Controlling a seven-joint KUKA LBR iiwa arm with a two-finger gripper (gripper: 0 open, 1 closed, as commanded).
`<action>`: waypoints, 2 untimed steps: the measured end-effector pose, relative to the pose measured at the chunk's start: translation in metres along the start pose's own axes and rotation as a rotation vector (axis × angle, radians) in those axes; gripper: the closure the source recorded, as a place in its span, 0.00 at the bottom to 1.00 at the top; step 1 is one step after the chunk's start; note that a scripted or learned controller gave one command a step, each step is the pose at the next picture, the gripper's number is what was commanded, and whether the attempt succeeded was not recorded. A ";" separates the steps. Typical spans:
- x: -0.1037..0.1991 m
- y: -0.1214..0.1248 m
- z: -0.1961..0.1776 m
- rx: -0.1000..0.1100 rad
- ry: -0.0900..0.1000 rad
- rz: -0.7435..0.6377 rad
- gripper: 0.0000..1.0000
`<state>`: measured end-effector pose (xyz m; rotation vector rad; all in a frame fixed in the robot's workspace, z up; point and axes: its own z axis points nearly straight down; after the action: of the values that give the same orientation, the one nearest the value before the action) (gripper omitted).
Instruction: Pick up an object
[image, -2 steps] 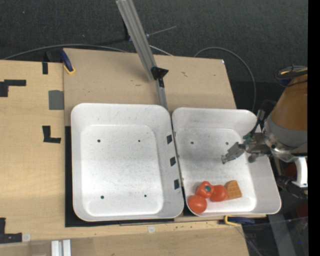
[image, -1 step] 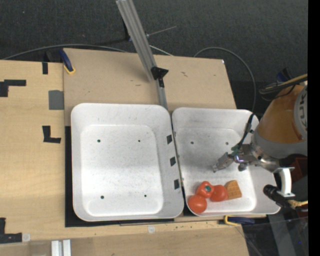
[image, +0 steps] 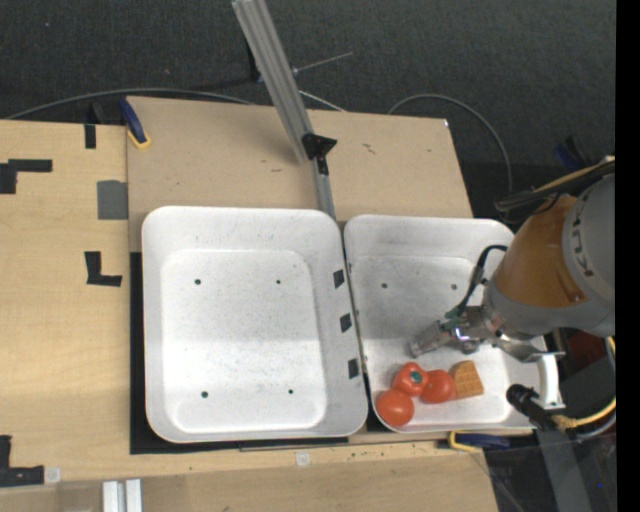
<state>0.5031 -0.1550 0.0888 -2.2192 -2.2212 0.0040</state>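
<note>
Camera view: two shallow white bins are seen side by side on the wooden worktop (image: 230, 150). The left bin (image: 245, 320) carries only dark specks on its floor. In the right bin (image: 420, 250), three small things are gathered at the near edge: a red tomato-like object with a green spot (image: 409, 378), a second red piece (image: 394, 407) touching it at the lower left, and a tan cracker-like block (image: 467, 379) just beside them on the right. The grey arm with its orange band (image: 535, 265) is reached in from the right, over the right bin. The pincer (image: 425, 343) is placed just above the red objects and nothing is seen between its metal tips. Whether it is open or closed cannot be told.
</note>
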 end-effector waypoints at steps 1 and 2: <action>0.001 0.000 -0.012 0.000 0.001 0.000 1.00; 0.000 0.006 -0.074 -0.008 -0.001 0.000 1.00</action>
<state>0.5092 -0.1554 0.1627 -2.2231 -2.2261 -0.0036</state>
